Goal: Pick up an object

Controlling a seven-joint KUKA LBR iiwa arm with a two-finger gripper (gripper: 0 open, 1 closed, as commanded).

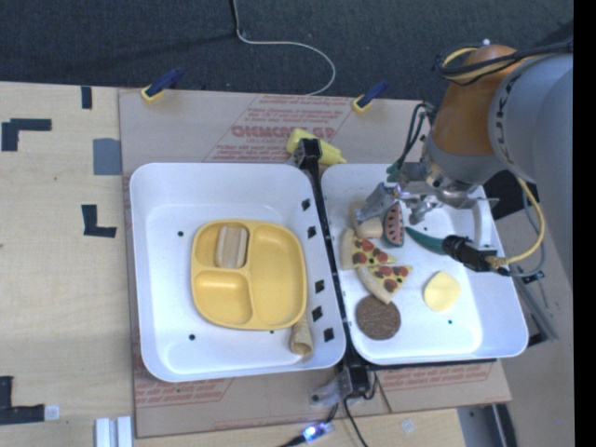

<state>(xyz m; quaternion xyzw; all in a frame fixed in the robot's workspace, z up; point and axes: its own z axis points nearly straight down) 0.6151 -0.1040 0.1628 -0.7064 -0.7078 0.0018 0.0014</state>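
The gripper [396, 203] hangs low over the right bin [484, 329], its fingers [380, 199] slightly apart just above a watermelon slice [394, 225]. A pizza slice [380, 266], cookie [378, 318] and lemon [442, 291] lie nearby, untouched.

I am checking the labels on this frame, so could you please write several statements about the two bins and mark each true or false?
1. The yellow divided plate lies in the left bin. True.
2. The pizza slice lies on the yellow plate. False: it lies in the right bin.
3. The gripper is above the right bin. True.
4. The round brown cookie is outside both bins. False: it is in the right bin.
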